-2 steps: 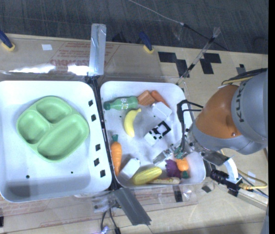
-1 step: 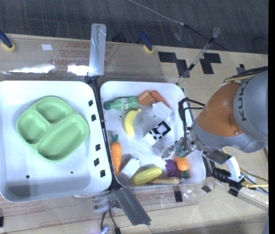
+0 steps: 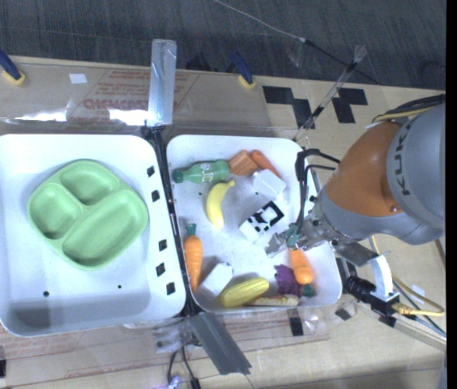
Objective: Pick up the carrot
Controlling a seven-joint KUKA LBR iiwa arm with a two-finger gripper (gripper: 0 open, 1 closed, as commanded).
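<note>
Right bin (image 3: 181, 148), taken as landmark: a shallow white bin on the worktop, holding mixed toy food. Item, carrot (image 3: 193, 254): one, lying lengthwise against the bin's left wall, green top toward the far side, a small white block (image 3: 217, 277) just beside its near end. Item, second carrot (image 3: 301, 266): one, near the bin's right wall, directly under the tool (image 3: 295, 237), with a purple piece (image 3: 286, 279) touching its near-left side. Carrots counted: two. Other contents counted: one green bottle (image 3: 202, 172), one banana (image 3: 216, 202), one corn cob (image 3: 244, 291), one orange-red piece (image 3: 252, 163) at the far side, one white box (image 3: 268, 184), one black-and-white patterned block (image 3: 262, 218). Left of the bin: one further white bin (image 3: 2, 217) bearing one green divided plate (image 3: 87, 211). Tool state: whether clenched or released cannot be told, the wrist and cabling covering it; nothing is visibly grasped. Hazards, judged: the tool sits low over the right-hand carrot, whose crowding by the purple piece and the bin wall could leave too little room for a clean closure, so the carrot may be pushed aside or the neighbour caught with it; a slanted approach might also strike the bin rim.
</note>
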